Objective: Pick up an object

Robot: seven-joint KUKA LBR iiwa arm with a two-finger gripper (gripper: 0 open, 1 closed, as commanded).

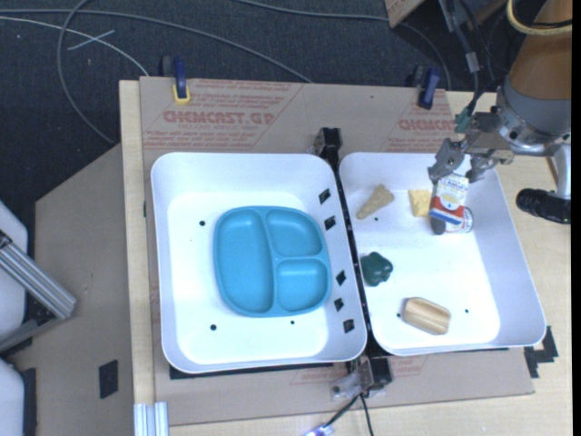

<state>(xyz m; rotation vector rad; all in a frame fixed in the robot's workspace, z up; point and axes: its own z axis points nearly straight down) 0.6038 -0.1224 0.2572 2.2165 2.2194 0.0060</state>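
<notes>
Two shallow white bins sit side by side on the surface. The left bin (172, 243) carries a blue divided plate (270, 260) near its centre. The right bin (508, 271) carries a tan wedge (375, 202) near its far left corner, a yellow block (418, 202) just beside it, a dark green piece (375, 268) against the left edge, and a tan bread-like roll (426, 315) toward the near edge. The gripper (463, 166), at the far right part of the right bin, has its fingers closed around the top of a small red, white and blue carton (451, 205), which hangs upright directly beneath it, just right of the yellow block.
</notes>
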